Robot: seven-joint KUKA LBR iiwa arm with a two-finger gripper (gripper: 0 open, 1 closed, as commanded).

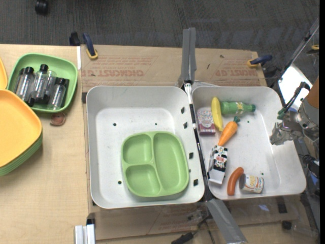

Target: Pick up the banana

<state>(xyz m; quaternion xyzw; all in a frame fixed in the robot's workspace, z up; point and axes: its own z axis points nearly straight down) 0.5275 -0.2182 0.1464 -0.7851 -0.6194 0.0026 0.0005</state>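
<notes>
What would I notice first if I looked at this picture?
Probably the big green divided plate lying in the left white bin. Next, the bright toy food in the right white bin: a yellow banana near the top beside a green bottle and an orange carrot. The tool hangs at that bin's right rim.

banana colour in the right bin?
Yellow. The banana lies beside the green bottle and the carrot; camera view shows it clearly.

The arm (310, 105) is cut off by the right edge, and the orange plates (15, 128) by the left.
</notes>
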